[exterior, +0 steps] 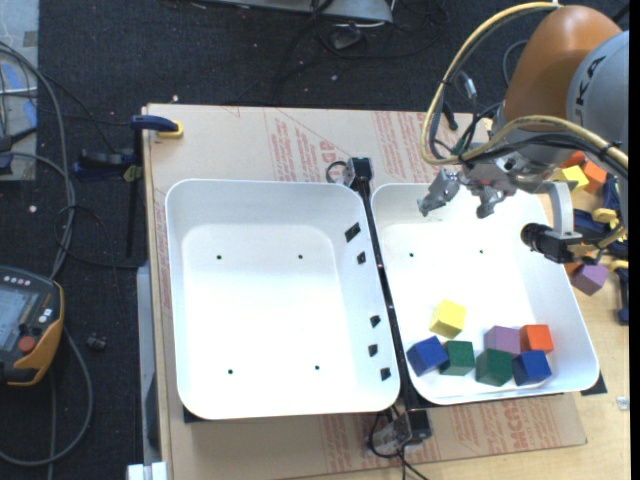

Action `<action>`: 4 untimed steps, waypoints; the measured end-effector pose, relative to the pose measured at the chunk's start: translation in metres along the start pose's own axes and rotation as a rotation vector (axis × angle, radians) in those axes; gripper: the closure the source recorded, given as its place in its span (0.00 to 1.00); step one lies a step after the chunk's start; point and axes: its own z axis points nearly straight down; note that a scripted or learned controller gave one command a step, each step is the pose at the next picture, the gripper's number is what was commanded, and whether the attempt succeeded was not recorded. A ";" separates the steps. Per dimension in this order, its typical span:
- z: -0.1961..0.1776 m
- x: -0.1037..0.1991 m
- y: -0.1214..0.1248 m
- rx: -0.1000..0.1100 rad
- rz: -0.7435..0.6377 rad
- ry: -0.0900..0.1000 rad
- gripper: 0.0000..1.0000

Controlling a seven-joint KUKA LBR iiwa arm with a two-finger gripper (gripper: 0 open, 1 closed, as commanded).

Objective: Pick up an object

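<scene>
Hovering open over the right bin's (505, 268) far edge, the end effector (462, 199).

Coloured blocks (480, 348) clustered, seemingly touching, right bin's (420, 258) near corner.

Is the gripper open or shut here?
Open: the gripper hangs over the right bin with its two fingers spread apart and nothing between them.

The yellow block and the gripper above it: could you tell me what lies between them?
Nothing: in the camera view, bare white floor of the right bin separates the gripper, open, from the yellow block.
</scene>
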 end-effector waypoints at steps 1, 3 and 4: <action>-0.004 0.000 0.001 -0.007 -0.001 0.000 0.00; 0.097 -0.015 -0.005 -0.002 0.000 0.000 0.00; 0.124 -0.015 -0.005 -0.005 -0.001 0.000 0.00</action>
